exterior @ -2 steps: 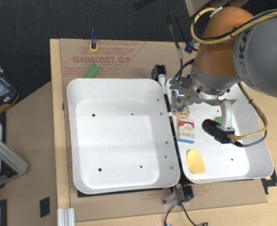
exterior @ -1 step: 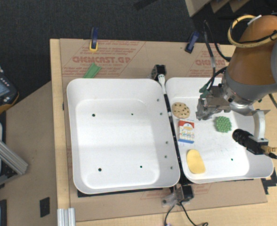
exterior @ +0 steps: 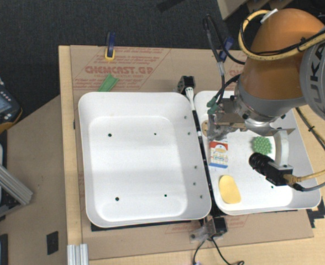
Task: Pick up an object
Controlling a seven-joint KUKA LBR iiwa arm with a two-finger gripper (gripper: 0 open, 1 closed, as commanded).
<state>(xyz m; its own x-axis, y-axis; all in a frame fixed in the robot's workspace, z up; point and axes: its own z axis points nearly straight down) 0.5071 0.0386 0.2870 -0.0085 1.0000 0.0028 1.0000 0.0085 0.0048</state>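
One yellow oval piece (exterior: 229,189) lies by the front rim of the right bin (exterior: 256,200), well below the gripper (exterior: 220,125) in the camera view. There are two white bins, and the right one also holds one red, white and blue packet (exterior: 218,153) and one green knobbly ball (exterior: 261,144). The packet sits just beneath the gripper, hard against the bin's left wall. The ball is below and to the gripper's right. Whether the gripper is released or clenched cannot be told; nothing is seen in it. Bare floor separates packet, ball and yellow piece. Left of the gripper spreads the left bin (exterior: 135,164).
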